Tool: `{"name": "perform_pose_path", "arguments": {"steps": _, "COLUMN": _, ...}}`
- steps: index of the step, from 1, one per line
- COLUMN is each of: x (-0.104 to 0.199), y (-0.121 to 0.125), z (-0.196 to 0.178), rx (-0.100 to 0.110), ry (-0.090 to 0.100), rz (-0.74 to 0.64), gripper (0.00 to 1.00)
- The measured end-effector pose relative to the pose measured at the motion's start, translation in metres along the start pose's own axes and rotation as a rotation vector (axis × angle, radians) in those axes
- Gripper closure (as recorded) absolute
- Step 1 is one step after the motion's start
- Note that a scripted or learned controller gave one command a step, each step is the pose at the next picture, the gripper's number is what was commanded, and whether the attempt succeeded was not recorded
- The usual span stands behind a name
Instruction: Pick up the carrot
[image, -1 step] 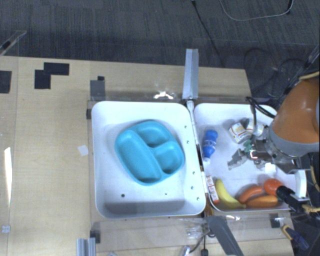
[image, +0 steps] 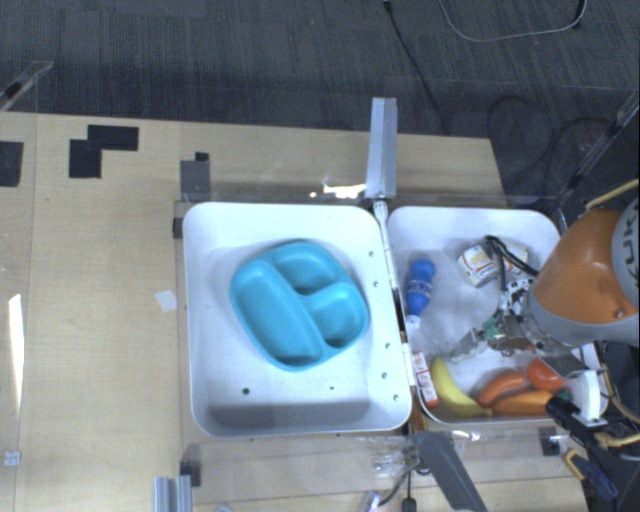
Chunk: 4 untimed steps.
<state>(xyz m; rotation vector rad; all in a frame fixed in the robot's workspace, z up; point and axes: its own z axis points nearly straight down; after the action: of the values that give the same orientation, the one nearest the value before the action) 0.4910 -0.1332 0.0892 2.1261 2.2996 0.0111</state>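
Observation:
The orange carrot (image: 522, 403) lies along the front wall of the right bin (image: 440, 232), next to a redder, elongated item (image: 503, 384) and a small red round piece (image: 546, 375). My gripper (image: 497, 333) hangs over the middle of that bin, just behind and slightly left of the carrot, below the orange wrist band (image: 585, 275). I see nothing held in it. The arm's body covers the bin's right side.
A yellow banana (image: 448, 388) lies at the right bin's front left. A blue bottle (image: 418, 285) stands by the divider, and a white packet (image: 478, 263) sits toward the back. The left bin (image: 205, 300) holds a blue divided plate (image: 298, 302).

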Motion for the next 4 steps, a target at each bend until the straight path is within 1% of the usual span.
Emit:
{"name": "perform_pose_path", "arguments": {"steps": 1, "x": 0.001, "y": 0.003, "z": -0.011, "rx": -0.008, "ry": -0.001, "rz": -0.003, "gripper": 1.0}}
{"name": "perform_pose_path", "arguments": {"steps": 2, "x": -0.057, "y": -0.005, "z": -0.131, "rx": 0.006, "ry": 0.0, "rz": -0.1, "gripper": 1.0}}
{"name": "perform_pose_path", "arguments": {"steps": 3, "x": 0.018, "y": 0.062, "z": -0.141, "rx": 0.009, "ry": 0.0, "rz": 0.276, "gripper": 1.0}}
{"name": "perform_pose_path", "arguments": {"steps": 4, "x": 0.072, "y": 0.077, "z": -0.203, "rx": 0.01, "ry": -0.002, "rz": 0.57, "gripper": 1.0}}
